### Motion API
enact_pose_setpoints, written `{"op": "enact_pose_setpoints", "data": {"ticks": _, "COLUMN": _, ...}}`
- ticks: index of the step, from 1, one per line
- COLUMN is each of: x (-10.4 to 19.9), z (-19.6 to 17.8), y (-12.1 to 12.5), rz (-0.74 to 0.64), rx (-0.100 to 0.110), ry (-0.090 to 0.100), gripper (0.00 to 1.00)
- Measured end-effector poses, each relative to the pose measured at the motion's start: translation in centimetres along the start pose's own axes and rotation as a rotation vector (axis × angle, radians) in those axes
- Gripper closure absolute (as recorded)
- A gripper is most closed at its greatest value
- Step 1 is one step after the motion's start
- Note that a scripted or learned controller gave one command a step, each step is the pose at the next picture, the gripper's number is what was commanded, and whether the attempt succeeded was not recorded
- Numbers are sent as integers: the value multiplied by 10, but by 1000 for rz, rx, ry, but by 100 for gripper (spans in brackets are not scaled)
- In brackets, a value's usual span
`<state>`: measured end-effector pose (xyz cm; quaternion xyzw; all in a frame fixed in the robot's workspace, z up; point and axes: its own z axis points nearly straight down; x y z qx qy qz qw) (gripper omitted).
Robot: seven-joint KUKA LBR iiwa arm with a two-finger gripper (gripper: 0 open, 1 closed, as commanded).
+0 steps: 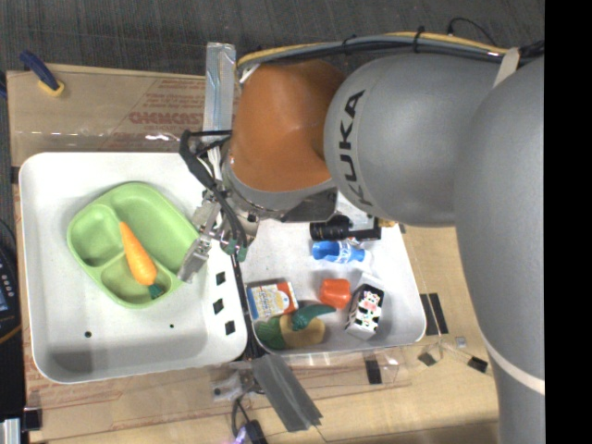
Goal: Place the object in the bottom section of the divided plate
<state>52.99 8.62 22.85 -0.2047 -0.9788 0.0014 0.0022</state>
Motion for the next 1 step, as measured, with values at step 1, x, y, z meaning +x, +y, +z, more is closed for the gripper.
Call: {"op": "enact_pose_setpoints", "data": {"ticks": 1, "x": 5, "z": -46, "y": -17, "rz": -217, "rx": -4, "ry": -8, "gripper": 0}}
